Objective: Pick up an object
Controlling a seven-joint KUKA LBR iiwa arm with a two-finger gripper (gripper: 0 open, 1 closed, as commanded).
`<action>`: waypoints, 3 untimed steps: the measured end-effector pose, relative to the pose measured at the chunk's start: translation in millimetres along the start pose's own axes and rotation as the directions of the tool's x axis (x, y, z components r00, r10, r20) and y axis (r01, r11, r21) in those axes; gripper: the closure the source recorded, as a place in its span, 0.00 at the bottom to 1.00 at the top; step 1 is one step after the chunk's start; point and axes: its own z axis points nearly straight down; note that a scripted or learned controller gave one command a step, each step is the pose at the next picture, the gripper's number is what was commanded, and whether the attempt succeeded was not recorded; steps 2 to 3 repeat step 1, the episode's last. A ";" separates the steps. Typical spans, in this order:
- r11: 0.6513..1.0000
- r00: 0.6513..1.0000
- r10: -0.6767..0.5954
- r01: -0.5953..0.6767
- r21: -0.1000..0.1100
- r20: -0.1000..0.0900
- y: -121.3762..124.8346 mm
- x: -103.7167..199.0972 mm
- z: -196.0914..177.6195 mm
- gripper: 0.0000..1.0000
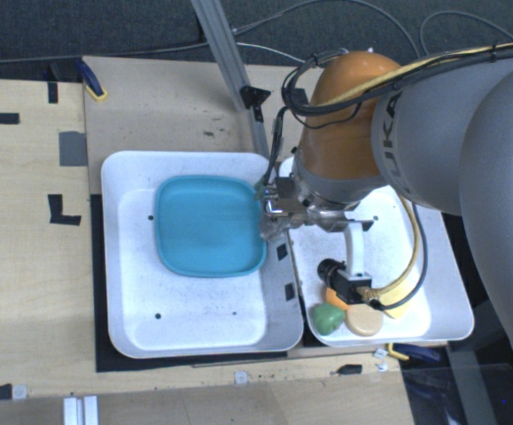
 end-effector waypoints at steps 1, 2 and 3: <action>1.000 1.000 0.003 -0.003 -0.001 0.000 0.3 -1.6 -0.3 0.00; 1.000 1.000 0.003 -0.003 -0.001 0.000 0.3 -1.6 -0.3 0.00; 1.000 1.000 0.003 -0.003 -0.001 0.000 0.3 -1.6 -0.3 0.00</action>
